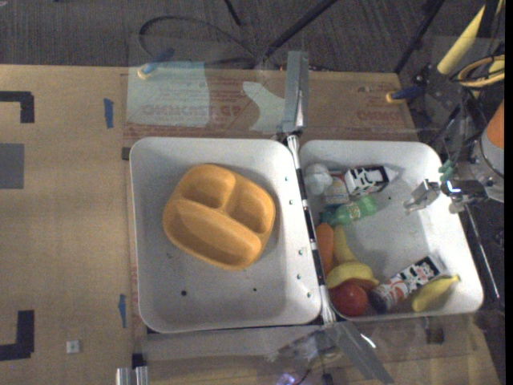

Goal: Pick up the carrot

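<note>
While gripper [437, 192], fingers apart and holding nothing, hovers at right bin's [469, 275] right rim, carrot [325, 247] lies far left, long axis near-to-far.

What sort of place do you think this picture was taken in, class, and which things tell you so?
Probably a robotics lab: two shallow white bins on a taped cardboard-covered bench, plastic toy food such as an orange carrot, and black tripod legs on carpet.
</note>
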Robot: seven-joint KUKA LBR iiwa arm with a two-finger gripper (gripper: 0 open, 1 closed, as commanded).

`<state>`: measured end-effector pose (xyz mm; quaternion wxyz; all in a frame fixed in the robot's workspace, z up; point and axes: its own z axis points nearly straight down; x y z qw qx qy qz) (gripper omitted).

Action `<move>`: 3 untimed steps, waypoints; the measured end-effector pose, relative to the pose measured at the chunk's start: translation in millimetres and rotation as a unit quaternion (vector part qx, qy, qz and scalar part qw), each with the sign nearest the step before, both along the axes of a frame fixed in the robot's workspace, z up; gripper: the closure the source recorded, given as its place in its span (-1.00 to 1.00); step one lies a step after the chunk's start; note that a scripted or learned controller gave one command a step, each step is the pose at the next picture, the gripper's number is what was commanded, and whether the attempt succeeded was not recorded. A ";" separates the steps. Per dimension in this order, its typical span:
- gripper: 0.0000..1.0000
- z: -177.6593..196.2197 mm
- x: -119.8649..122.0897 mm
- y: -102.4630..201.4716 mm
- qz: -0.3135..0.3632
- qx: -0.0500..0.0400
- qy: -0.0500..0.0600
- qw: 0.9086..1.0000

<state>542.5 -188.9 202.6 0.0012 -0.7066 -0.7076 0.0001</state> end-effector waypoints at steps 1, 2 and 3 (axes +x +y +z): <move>-1.00 -116.5 3.3 10.0 -0.082 -0.001 -0.003 0.997; -1.00 -5.1 82.2 -25.8 0.045 -0.002 -0.004 0.999; -1.00 -83.5 112.6 65.1 0.056 -0.002 -0.008 0.998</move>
